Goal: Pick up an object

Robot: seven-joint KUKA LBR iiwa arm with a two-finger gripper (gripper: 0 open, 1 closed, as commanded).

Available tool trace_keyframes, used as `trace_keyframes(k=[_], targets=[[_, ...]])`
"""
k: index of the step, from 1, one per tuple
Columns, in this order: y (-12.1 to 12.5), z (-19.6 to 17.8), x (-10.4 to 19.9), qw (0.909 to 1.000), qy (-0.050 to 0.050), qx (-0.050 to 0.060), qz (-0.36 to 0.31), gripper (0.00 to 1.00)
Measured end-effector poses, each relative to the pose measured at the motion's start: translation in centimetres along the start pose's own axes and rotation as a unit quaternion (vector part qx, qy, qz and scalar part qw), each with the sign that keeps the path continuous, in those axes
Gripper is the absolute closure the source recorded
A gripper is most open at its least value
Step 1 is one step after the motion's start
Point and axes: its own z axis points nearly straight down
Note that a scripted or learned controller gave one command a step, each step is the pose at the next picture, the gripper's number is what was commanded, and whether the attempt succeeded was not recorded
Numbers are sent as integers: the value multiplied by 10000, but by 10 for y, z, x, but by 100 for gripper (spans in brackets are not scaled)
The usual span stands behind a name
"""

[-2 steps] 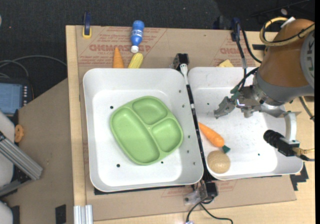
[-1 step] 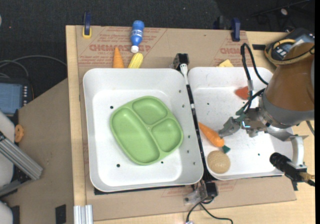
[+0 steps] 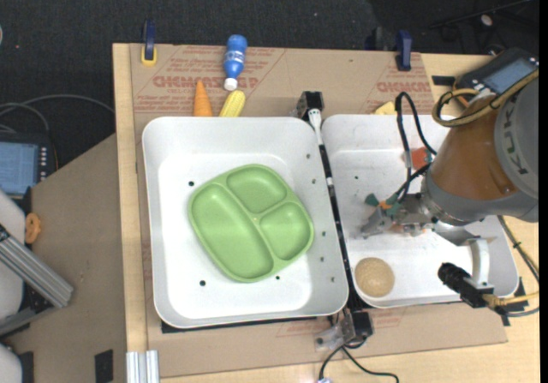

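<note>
Presently, camera view: gripper point(image 3: 374, 220) low in the right bin point(image 3: 360, 137), centre-right of frame, pointing left; whether it is spread or closed cannot be told. Nearest candidate: round tan object point(image 3: 374, 276), lower frame, just below the gripper, apart from it, no long axis. Left bin point(image 3: 163, 201): green divided plate point(image 3: 250, 222), further off, centre frame.

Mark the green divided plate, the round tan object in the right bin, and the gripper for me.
green divided plate point(image 3: 250, 223), camera view, centre ridge.
round tan object point(image 3: 374, 276), camera view, its top.
gripper point(image 3: 378, 217), camera view, between the fingertips.
</note>
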Motion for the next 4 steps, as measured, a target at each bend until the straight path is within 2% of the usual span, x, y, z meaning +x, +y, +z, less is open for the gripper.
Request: trace_keyframes(k=[1, 2, 3, 4], targets=[[55, 14, -20, 10000, -8, 11, 0, 0], [41, -113, -35, 10000, -14, -18, 11, 0], [45, 5, -110, 10000, 4, 30, 2, 0], [-9, 14, -78, 10000, 26, 69, 16, 0]])
